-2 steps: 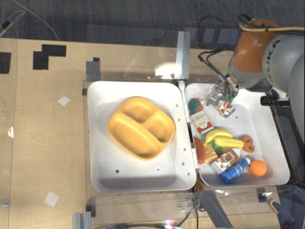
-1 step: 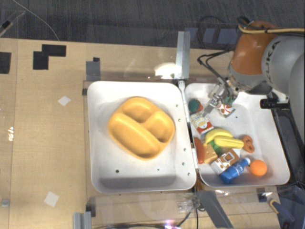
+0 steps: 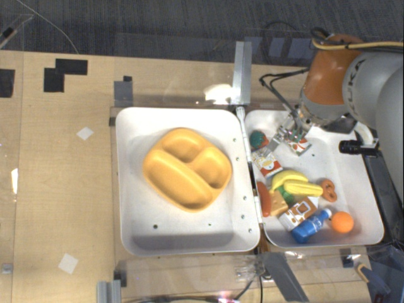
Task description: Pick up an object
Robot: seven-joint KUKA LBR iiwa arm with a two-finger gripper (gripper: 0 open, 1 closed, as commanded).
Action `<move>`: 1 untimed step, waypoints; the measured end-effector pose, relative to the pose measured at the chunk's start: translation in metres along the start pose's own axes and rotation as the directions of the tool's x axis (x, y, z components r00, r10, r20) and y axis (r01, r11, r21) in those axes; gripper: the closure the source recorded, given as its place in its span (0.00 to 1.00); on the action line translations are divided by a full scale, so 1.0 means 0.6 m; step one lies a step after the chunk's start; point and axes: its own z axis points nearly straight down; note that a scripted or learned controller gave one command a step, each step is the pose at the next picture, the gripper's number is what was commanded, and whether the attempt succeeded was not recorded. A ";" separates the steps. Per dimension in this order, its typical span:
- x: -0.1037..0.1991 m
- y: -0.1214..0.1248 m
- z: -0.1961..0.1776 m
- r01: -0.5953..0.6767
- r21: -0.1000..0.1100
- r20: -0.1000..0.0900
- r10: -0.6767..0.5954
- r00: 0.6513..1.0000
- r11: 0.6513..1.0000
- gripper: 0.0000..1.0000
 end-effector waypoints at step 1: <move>-0.005 0.007 -0.026 0.007 -0.011 0.018 -0.006 1.000 1.000 1.00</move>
